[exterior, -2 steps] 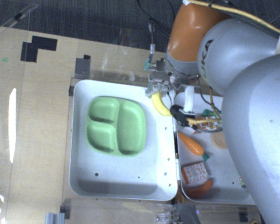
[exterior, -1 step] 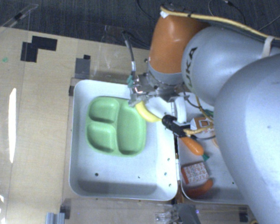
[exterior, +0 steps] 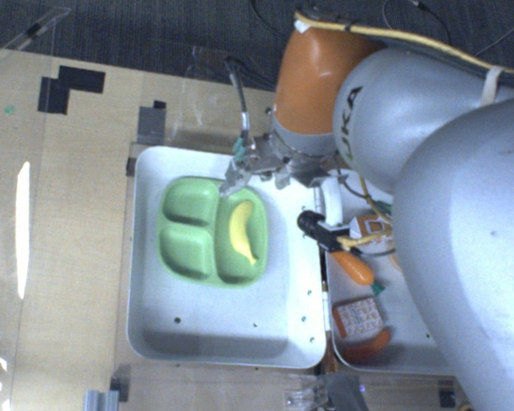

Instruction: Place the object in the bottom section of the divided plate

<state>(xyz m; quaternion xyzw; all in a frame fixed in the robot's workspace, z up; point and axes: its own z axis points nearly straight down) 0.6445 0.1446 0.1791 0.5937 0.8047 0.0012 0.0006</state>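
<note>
Divided plate (exterior: pixel 185 249) in the left bin (exterior: pixel 225 334), just in front of the gripper (exterior: pixel 233 182), banana (exterior: pixel 242 230) in the plate compartment nearest the gripper, right bin (exterior: pixel 402 302) to the gripper's right, carrot (exterior: pixel 355 268) in it, small packet (exterior: pixel 357 317) before the carrot.

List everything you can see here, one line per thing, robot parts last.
Bins: two, white, side by side on the bench; left bin, right bin.
Divided plate: one, green, in the left bin.
Banana: one, yellow, in the plate's long section on the view's right side.
Carrot: one, orange, in the right bin.
Packet: one, red and white, in the right bin, nearer the camera than the carrot.
Arm: one, grey with an orange band, reaching in from the right.
Hand: one, metal, over the plate's far edge.
</note>
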